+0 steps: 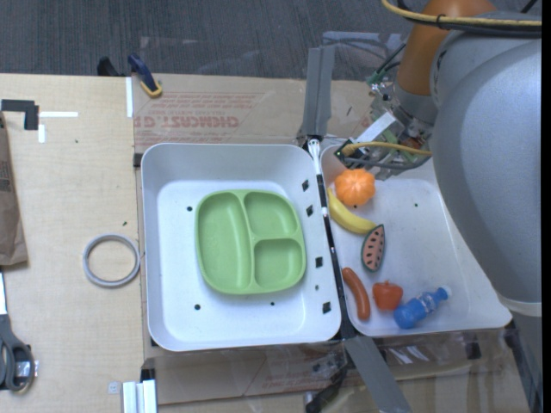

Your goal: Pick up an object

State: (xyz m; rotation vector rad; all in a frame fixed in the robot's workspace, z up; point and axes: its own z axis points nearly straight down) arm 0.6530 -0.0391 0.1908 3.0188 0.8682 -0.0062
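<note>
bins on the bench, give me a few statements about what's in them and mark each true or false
1. The green divided plate lies in the left bin. True.
2. The banana lies in the left bin. False: it lies in the right bin, just below the orange.
3. The watermelon slice rests on the green divided plate. False: it lies on the right bin's floor, near the banana.
4. The blue bottle lies near the right bin's front edge. True.
5. The sausage and the red pepper lie side by side in the right bin. True.
</note>
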